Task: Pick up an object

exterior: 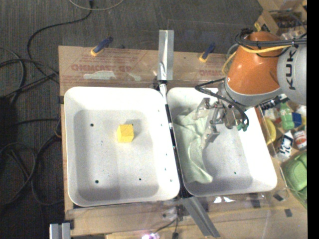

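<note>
The gripper [212,123] hangs over the right bin [249,180], above a pale green cloth [192,138]; whether it grips cannot be told. A yellow block [125,133] sits mid-floor in the left bin [84,183].

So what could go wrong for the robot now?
The gripper is over the pale green cloth in the right bin. Soft cloth can slip free or come up only partway and drag. The cloth is bunched against the wall between the bins, so a finger might bump that wall. The yellow block sits alone in the left bin, far from the gripper.
</note>
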